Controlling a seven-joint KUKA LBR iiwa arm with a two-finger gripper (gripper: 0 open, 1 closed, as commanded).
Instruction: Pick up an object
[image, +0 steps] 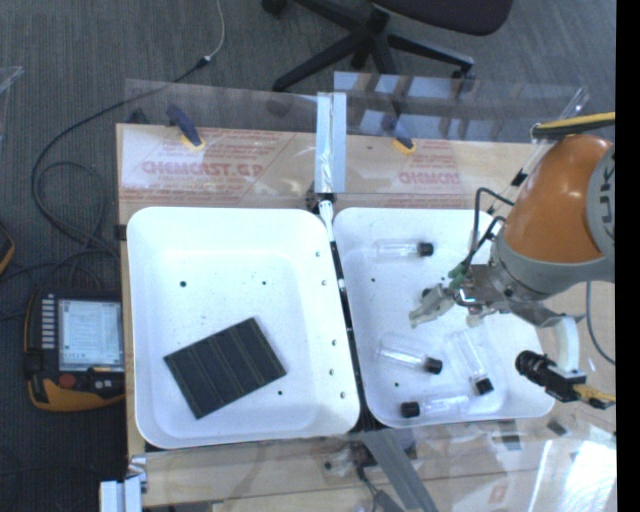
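Observation:
The right bin (352, 300) holds several clear tubes with black caps. One tube (400, 248) lies near its back, another (408, 356) near the middle, and a third (438, 405) along the front wall. A dark ribbed rectangular pad (225, 366) lies flat in the left bin (160, 250). My gripper (428, 305) reaches in from the right over the middle of the right bin. Its metal fingers point left and stand open with nothing between them. It sits between the back tube and the middle tube and touches neither.
The arm's orange band (560, 200) and grey wrist hang over the right bin's right side and hide part of it. A black-tipped part (540, 368) juts out near the right rim. The raised ridge between the bins (340, 290) lies left of the gripper.

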